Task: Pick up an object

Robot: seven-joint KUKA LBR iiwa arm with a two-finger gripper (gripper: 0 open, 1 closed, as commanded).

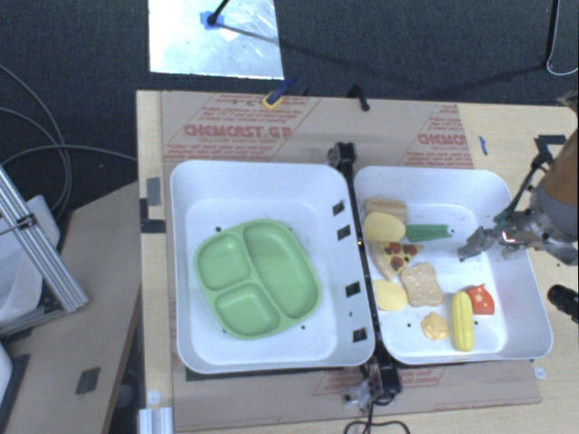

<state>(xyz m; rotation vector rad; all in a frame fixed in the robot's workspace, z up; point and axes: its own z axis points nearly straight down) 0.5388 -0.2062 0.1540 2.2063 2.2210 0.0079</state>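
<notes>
The right bin (520,333) holds several toy foods: a tan bun (386,209), a yellow round piece (384,228), a green stick-shaped piece (429,232), a pizza slice (396,259), a beige cracker (422,284), a yellow lump (390,295), a yellow corn cob (462,320), a red piece (482,300) and a small yellow piece (434,326). My gripper (491,242) hangs over the right half of this bin, to the right of the green piece and above the red piece. It is open, with nothing between its fingers.
The left bin (208,188) holds a green divided plate (258,277). A black divider with clips (355,242) runs between the bins. Cardboard (235,129) lies under both bins. A metal frame (36,251) stands at the far left.
</notes>
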